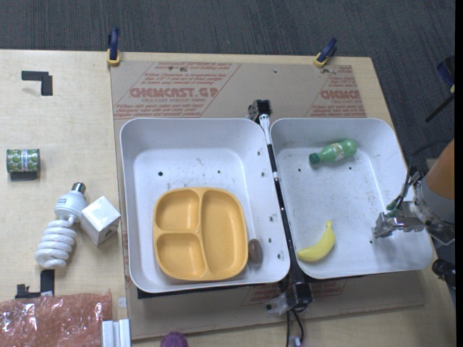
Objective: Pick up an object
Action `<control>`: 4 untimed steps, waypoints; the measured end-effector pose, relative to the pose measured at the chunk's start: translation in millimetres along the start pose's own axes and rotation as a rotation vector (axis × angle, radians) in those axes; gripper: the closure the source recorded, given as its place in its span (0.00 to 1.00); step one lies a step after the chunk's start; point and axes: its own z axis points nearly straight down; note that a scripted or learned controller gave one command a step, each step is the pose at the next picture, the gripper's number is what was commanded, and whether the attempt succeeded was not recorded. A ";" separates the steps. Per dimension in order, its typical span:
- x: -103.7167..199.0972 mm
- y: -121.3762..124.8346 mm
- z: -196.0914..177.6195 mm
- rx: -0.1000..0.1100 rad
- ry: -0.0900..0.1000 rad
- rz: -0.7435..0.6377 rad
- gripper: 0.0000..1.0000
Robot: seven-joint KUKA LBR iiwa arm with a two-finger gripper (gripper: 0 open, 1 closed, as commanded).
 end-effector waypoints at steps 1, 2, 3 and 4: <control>-0.1 0.0 0.0 0.000 0.000 0.000 1.00; 9.0 0.6 0.2 0.000 0.000 -0.003 1.00; 0.2 0.1 0.1 0.000 -0.001 -0.001 1.00; 0.0 0.0 0.0 0.000 0.000 0.000 1.00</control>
